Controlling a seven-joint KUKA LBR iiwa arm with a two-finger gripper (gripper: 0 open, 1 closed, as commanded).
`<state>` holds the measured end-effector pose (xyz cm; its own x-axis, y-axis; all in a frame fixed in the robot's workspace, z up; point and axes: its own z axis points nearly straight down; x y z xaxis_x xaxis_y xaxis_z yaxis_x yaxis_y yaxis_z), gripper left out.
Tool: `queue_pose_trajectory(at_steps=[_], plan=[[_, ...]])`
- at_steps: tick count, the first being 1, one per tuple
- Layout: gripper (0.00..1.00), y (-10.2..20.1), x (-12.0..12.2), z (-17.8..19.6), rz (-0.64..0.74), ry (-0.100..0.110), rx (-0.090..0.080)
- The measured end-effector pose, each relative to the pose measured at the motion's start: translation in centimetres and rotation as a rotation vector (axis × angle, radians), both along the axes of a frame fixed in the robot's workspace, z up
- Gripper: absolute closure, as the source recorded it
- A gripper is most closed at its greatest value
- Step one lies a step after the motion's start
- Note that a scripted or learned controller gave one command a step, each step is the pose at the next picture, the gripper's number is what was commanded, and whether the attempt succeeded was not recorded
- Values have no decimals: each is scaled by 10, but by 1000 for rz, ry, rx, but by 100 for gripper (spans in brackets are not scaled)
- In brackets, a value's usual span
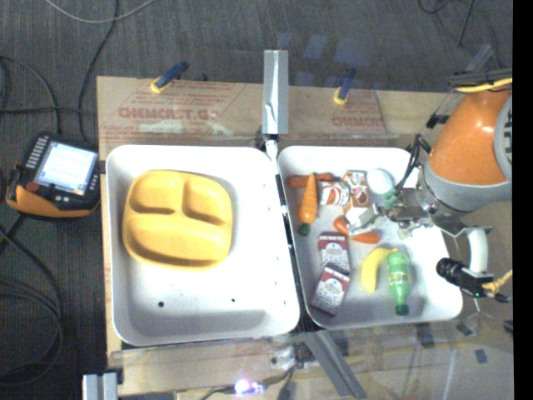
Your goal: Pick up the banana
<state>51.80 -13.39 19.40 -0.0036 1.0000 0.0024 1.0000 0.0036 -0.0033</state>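
The yellow banana lies in the right bin, near its front, curved and pointing away from the front edge. A green bottle rests right beside it on the right. My gripper hangs over the bin's back right part, a short way behind the banana and apart from it. The grey and orange arm reaches in from the right.
The right bin also holds a carrot, red-and-white packets, a small orange piece and a white round item. A yellow compartment tray lies in the left bin. A teach pendant sits at the far left.
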Motion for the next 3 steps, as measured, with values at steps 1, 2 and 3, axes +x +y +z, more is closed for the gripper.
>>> queue_pose_trajectory(at_steps=[1, 2, 3], plan=[[0, -18, 27, -94, -23, -15, -5], [0, -17, -13, -99, -26, -34, -8], [0, -49, -25, -99, 63, -30, -5]])
